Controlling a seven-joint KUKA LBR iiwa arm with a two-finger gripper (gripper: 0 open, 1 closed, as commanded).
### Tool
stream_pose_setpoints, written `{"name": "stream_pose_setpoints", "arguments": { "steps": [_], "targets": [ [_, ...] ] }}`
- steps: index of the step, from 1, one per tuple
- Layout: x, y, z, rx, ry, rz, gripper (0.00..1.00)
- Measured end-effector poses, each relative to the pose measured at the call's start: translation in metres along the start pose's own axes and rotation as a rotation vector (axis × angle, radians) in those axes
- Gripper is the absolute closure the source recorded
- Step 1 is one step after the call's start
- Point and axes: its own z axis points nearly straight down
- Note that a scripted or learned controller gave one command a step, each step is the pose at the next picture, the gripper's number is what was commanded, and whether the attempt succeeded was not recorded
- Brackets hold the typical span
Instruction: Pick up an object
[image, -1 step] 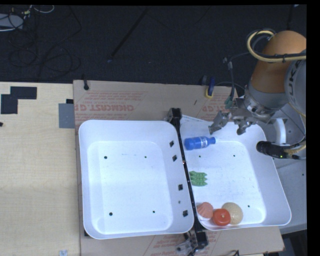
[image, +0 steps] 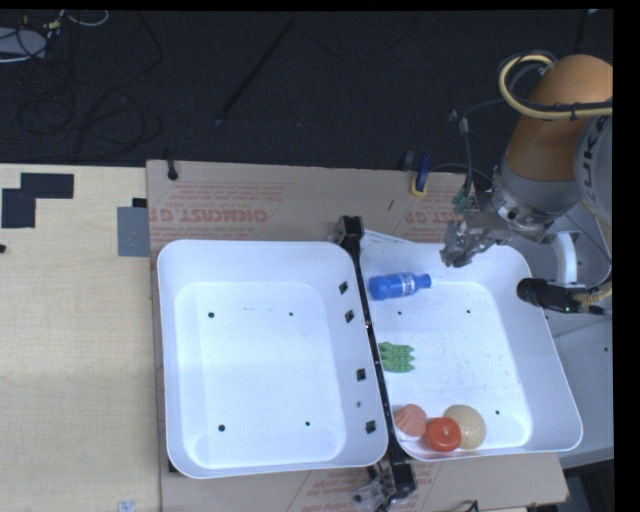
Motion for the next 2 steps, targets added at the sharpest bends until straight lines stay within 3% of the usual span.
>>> {"name": "stream_pose_setpoints", "arguments": {
  "steps": [1, 2],
  "targets": [
    [0.075, -0.063, -0.047, -0.002, 0.003, -0.004, 1.00],
    [0.107, -0.104, 0.001, 0.007, 0.001, 0.000, 1.00]
  ]
}}
